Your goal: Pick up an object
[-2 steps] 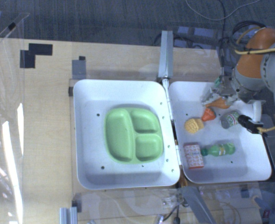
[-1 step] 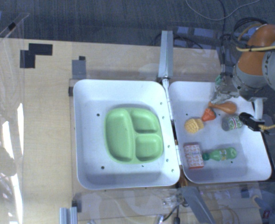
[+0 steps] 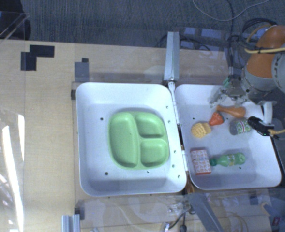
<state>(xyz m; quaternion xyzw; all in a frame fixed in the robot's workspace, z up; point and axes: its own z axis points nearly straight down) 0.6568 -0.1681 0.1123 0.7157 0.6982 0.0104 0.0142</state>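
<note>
1. Right bin point(image 3: 273, 175): white, shallow, holds five small items.
2. Carrot point(image 3: 228, 113): orange toy with a red-orange end, lying tilted in the bin's upper part, closest item to the end effector.
3. Corn point(image 3: 201, 129): yellow cob piece, just left of and below the carrot.
4. Can point(image 3: 239, 126): small grey-green can on its side, just right of the carrot's lower end.
5. Green bottle point(image 3: 228, 160): lying flat near the front of the bin, yellow-orange cap end pointing left.
6. Box point(image 3: 200, 161): small pink-red patterned carton, touching or just beside the bottle's cap end.
7. End effector point(image 3: 231, 94): low over the right bin's back edge, right above the carrot; fingers appear spread apart, nothing seen between them. Contact with the carrot cannot be told.
8. Arm point(image 3: 268, 57): grey with orange band, comes in from the right, cables running along it.
9. Left bin point(image 3: 91, 105): white, holds a green divided tray point(image 3: 138, 139) with three compartments.
10. Desk point(image 3: 36, 129): light wood, black tape marks at upper left.
</note>
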